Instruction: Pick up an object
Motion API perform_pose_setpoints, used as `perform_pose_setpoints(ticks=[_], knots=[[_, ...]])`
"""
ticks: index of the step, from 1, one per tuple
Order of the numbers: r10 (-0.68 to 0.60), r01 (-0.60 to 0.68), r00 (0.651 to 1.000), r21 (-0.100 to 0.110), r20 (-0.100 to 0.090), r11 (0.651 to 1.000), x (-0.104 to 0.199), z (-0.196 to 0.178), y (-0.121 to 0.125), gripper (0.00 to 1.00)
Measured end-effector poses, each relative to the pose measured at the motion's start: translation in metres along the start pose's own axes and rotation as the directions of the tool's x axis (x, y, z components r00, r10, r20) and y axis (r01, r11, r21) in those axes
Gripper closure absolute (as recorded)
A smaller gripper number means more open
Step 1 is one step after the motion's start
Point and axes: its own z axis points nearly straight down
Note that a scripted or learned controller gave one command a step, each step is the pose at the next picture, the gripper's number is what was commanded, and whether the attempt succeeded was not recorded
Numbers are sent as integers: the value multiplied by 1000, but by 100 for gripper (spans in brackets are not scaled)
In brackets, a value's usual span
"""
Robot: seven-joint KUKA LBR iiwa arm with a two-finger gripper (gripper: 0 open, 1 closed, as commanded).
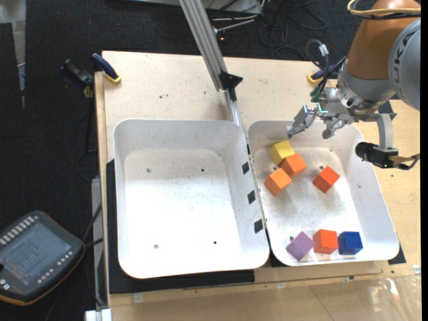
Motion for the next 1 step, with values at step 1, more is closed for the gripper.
perform_pose_setpoints(ticks=[1], knots=[[-1, 1, 1000, -3, 1, 1000, 0, -2, 0, 0]])
